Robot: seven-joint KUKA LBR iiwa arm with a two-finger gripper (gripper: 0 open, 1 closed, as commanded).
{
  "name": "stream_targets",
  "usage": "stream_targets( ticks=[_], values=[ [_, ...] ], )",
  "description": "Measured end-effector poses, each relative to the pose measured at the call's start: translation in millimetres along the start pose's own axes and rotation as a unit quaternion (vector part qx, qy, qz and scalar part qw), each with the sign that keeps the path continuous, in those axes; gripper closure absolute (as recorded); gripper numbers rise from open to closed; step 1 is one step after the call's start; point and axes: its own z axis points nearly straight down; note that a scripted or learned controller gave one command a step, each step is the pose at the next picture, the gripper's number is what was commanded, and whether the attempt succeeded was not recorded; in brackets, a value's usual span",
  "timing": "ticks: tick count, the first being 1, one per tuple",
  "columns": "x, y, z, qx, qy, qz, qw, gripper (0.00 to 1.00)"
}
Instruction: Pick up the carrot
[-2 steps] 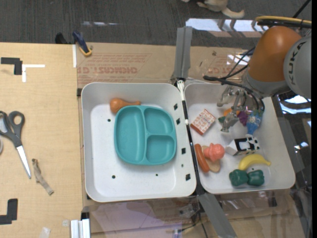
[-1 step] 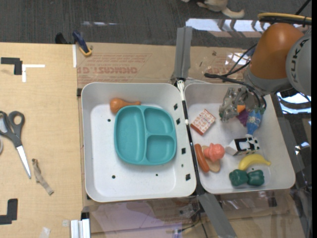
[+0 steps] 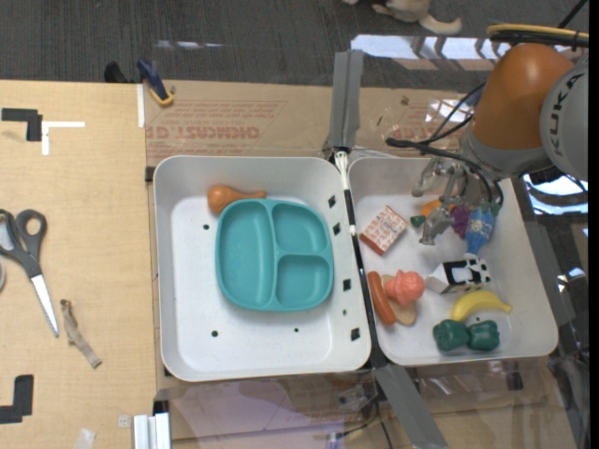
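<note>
The bench of light wood takes the left side of the frame, and a sheet of brown cardboard lies at the upper middle. On it stand the two white bins side by side: the left bin in the middle of the frame, the right bin at the right.

My arm enters from the upper right, and my pincer hangs over the upper part of the right bin. I cannot tell if the pincer is released or clenched.

In the left bin lies a teal divided plate, and above it, at its upper left, an orange drumstick toy.

The carrot seems to be the small orange piece in the upper part of the right bin, just beside my pincer and partly hidden by it. I cannot tell if it is grasped.

Near it are purple grapes and a blue thing. To the left lies a red and white packet. Lower are a red sausage, a pink toy, a black and white carton, a banana and a green pepper.

Scissors lie at the left edge of the frame.
</note>
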Motion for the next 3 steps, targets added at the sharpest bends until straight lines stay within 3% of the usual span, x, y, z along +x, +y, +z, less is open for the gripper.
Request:
stream_targets(
  ticks=[1, 2, 3],
  values=[
    [-7, -14, 10, 0.0, 0.002, -0.052, 0.9987, 0.0],
    [-9, -13, -1, 0.001, -0.002, -0.052, 0.9986, 1.0],
    [44, -5, -130, -0.002, 0.003, -0.216, 0.9763, 1.0]
  ],
)
